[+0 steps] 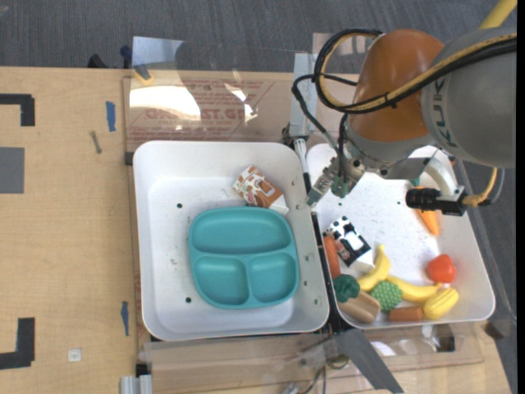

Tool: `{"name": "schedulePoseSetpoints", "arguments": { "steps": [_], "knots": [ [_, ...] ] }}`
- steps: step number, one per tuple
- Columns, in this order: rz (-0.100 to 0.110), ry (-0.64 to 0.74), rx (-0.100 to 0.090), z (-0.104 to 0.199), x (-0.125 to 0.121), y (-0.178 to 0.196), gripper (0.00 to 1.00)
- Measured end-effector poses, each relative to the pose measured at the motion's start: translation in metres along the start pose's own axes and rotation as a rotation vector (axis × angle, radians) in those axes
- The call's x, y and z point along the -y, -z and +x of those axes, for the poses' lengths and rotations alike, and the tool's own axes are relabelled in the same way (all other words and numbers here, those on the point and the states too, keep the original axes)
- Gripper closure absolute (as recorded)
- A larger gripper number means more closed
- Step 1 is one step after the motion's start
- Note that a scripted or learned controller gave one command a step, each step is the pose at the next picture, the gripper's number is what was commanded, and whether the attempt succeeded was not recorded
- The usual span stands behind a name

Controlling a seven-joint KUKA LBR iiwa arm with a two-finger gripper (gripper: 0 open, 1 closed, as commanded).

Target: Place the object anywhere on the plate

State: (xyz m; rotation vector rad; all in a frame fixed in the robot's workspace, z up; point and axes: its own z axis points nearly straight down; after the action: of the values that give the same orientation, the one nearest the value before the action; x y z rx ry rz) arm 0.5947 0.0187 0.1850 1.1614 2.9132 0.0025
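Camera view: a small brown-and-white packet [257, 187] lies in the left bin [156, 220], touching the teal three-part plate [243, 254]. Toy fruit and vegetables crowd the right bin [480, 294]. Whether the gripper [332, 183] grips anything, I cannot tell. Both bins sit on a cardboard-covered bench [57, 253].

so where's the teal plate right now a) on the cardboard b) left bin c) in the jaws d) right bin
b: the plate lies flat in the left bin, beside a small packet.
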Motion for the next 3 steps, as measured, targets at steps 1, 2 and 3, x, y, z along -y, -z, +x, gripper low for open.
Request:
{"name": "schedulePoseSetpoints", "arguments": {
  "steps": [1,2,3],
  "knots": [
    [0.0,0.316,-0.003,0.032,-0.016,0.015,1.0],
    [-0.008,0.549,0.006,0.055,-0.057,0.14,1.0],
    [0.005,0.504,-0.011,0.103,-0.029,-0.014,1.0]
  ]
}}
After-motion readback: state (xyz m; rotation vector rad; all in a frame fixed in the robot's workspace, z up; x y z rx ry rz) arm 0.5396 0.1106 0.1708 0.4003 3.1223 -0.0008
